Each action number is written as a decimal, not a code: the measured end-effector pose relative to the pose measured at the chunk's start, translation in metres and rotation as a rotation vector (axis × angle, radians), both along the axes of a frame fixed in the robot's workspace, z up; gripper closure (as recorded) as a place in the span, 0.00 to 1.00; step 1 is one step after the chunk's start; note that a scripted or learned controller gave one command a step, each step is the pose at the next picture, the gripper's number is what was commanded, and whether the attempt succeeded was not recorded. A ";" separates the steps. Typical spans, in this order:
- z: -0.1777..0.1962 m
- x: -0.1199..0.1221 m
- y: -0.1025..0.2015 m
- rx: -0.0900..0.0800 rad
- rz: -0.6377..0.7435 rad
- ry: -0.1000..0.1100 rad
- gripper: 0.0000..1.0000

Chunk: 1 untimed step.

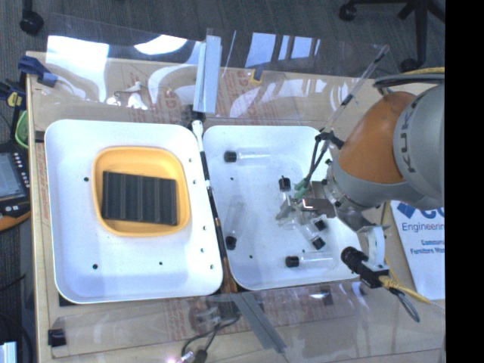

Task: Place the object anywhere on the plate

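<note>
- Near edge first: the right bin [261, 274] bears several small clear tubes with black caps [291, 261], the likely objects.
- The gripper [301, 203] sits low among them, mid-bin; I cannot tell how far it is open or whether it has hold of anything.
- To do this step well, it should close squarely on one tube and lift straight up.
- Further left, the yellow plate [102, 174] with its dark ridged insert [140, 199] lies well apart in the left bin [64, 267].
</note>
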State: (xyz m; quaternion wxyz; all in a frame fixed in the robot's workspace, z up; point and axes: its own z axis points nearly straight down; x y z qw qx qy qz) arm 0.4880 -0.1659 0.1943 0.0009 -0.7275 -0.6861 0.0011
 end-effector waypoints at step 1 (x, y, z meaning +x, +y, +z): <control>0.032 -0.011 0.071 0.002 0.180 0.001 1.00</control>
